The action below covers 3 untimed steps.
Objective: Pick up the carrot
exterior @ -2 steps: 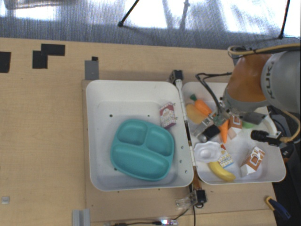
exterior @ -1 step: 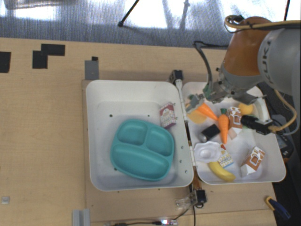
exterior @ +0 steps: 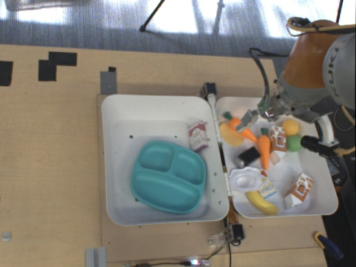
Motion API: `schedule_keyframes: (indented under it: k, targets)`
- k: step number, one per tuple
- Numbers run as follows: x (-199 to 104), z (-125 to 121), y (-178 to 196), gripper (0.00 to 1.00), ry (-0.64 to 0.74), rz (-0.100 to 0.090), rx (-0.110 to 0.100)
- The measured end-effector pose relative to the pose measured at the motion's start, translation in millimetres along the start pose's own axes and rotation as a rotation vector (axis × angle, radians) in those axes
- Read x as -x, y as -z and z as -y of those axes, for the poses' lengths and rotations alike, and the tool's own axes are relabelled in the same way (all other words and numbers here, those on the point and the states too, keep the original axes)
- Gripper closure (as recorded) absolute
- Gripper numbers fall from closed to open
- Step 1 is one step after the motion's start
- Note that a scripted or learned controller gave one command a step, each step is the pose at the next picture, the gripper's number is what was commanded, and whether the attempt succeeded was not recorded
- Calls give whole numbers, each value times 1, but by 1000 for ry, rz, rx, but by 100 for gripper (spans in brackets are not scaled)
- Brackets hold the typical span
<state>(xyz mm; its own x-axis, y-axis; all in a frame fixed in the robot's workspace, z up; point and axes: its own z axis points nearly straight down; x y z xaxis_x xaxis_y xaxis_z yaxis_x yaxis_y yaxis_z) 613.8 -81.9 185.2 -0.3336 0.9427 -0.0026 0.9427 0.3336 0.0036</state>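
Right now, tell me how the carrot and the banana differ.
The carrot is orange with a green top; the banana is yellow. The carrot lies near the right bin's middle, running up and down the view; the banana lies at the near edge, slanted. The carrot is straight and tapered; the banana curves. Both lie in the right bin.

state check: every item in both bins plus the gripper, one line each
carrot: lying in right bin, not gripped
second small carrot: lying by the gripper, not visibly gripped
gripper: low over right bin
banana: lying flat
teal divided plate: flat in left bin
small carton: left bin, by the divider
milk carton: tipped on its side
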Motion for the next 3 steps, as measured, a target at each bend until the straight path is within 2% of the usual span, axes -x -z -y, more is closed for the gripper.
schedule_keyframes:
  k: [1,2,3]
  targets:
    - [15,-1,-100,0,65,-1,0]
    - [19,0,-100,0,-268,-2,0]
    - [18,-2,-88,100,-264,-1,5]
